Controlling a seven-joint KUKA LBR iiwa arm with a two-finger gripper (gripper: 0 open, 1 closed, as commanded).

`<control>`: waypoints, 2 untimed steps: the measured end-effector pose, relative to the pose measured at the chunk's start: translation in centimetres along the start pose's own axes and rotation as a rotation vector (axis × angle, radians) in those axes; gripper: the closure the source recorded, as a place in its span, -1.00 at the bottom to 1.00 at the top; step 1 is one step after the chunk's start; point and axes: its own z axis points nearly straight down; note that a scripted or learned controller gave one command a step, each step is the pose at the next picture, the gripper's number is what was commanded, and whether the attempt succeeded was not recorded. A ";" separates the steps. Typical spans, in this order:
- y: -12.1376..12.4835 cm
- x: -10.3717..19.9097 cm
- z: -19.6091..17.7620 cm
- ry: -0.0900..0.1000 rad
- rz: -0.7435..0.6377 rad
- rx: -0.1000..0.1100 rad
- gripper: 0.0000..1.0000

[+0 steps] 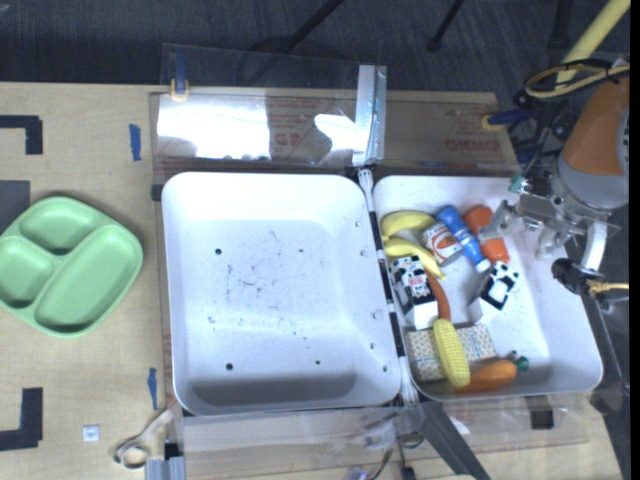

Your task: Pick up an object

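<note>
The tool [560, 230] hangs over the right bin's [570, 358] far edge; its state I cannot tell. The corn [449, 351] lies near the front, probably light, stiff, best gripped across its middle.

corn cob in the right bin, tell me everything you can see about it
The corn cob is a yellow toy ear with a bumpy kernel surface, probably plastic. It lies flat near the front of the right bin, long axis running roughly front to back and slightly slanted. It rests across a pale, speckled sponge-like pad, and its lower end sits against an orange carrot. It looks whole and undamaged. The gripper is off toward the bin's far right side, well apart from it.
</note>
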 end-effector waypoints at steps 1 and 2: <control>1.0 1.1 4.2 0.011 0.032 -0.017 -1.00; 2.4 3.3 4.2 0.000 -0.283 -0.023 -1.00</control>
